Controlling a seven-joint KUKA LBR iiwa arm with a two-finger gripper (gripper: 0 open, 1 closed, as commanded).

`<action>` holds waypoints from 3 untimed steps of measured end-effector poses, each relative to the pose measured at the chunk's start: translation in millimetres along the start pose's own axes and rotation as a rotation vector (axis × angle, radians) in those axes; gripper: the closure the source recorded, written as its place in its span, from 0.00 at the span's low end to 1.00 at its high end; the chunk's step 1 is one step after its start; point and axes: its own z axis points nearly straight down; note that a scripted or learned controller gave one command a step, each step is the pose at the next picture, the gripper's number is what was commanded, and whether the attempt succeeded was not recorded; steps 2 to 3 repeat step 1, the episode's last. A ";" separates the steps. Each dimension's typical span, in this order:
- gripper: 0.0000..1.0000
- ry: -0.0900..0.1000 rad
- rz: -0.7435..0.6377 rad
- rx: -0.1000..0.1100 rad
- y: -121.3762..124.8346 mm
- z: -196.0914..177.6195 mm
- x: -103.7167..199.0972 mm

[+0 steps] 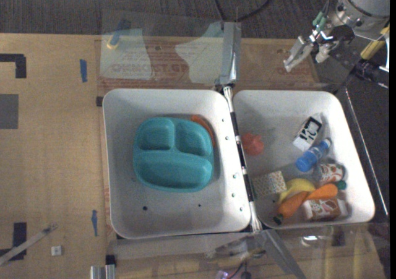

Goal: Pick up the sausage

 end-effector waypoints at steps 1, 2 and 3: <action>0.00 0.002 0.170 0.006 -15.9 155.5 82.8; 0.00 0.002 0.170 0.006 -15.9 155.5 82.8; 0.00 0.002 0.170 0.006 -15.9 155.5 82.8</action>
